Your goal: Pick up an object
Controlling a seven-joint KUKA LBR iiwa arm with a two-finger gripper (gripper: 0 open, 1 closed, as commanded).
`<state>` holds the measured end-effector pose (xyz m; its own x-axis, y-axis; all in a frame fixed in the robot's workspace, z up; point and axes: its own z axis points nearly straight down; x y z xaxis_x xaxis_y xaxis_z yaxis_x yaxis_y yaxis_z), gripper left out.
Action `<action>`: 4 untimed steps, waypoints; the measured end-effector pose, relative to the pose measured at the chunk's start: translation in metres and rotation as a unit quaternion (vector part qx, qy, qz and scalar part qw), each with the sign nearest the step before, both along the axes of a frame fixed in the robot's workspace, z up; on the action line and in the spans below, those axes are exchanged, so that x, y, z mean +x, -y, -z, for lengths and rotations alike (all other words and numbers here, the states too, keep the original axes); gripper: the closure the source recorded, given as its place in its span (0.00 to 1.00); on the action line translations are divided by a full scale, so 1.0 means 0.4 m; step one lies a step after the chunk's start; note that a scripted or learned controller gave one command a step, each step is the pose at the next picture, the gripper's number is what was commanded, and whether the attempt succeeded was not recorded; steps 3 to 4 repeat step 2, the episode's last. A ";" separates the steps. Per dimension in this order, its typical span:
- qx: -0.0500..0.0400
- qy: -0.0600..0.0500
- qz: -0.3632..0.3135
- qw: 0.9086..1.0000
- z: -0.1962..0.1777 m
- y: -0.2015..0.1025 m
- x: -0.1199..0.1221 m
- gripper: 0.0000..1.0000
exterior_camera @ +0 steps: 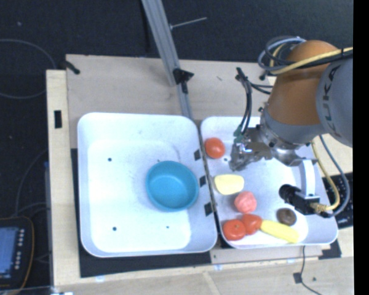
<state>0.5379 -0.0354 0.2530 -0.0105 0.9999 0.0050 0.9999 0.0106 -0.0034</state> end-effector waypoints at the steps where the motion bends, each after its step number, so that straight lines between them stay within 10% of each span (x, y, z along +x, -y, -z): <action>1: 0.000 0.000 0.000 1.000 -0.012 -0.144 -0.036 1.00; 4: -0.001 -0.003 0.001 1.000 -0.003 -0.249 -0.058 1.00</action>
